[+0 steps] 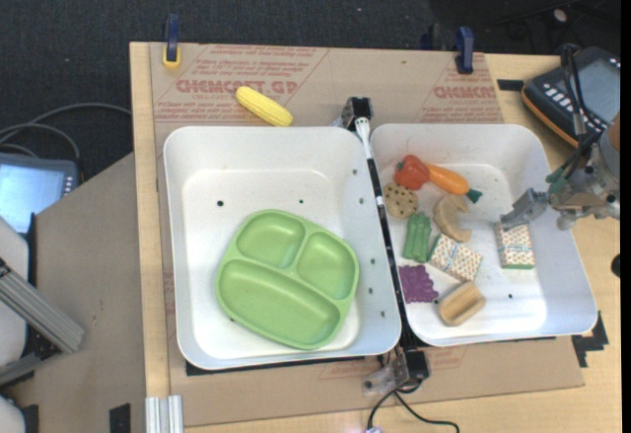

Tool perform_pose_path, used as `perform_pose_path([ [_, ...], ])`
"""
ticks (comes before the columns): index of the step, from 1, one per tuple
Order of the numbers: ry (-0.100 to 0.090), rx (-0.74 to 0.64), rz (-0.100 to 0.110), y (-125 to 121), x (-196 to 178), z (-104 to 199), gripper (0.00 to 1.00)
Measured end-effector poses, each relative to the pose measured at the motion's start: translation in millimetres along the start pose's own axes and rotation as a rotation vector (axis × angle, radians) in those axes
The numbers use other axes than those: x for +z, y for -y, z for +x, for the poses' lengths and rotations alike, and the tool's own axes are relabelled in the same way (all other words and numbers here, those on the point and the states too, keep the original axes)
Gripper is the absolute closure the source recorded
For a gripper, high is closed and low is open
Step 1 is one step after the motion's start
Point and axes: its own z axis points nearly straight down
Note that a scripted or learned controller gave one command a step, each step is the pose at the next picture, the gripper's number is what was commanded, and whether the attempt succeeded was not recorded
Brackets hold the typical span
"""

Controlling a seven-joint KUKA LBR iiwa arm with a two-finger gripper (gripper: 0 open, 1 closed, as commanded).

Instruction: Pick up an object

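The right bin holds several toy foods: a red pepper, an orange carrot, a round cookie, a green pickle, a tan slice, a patterned square, purple grapes and a bread roll. A small patterned packet lies near that bin's right side. My gripper reaches in from the right and hangs just above the packet's upper edge. Nothing shows in its grasp.
The left bin bears a green divided plate. A yellow corn cob lies on the cardboard bench behind the left bin. Clamps sit on the bench's far edge, and a black and orange device stands at the right.
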Motion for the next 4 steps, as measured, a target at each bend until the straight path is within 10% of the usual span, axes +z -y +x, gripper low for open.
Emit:
perform_pose_path([
  [4,0.004,-0.002,-0.007,-40.9,115.4,60.7,0.0],
])
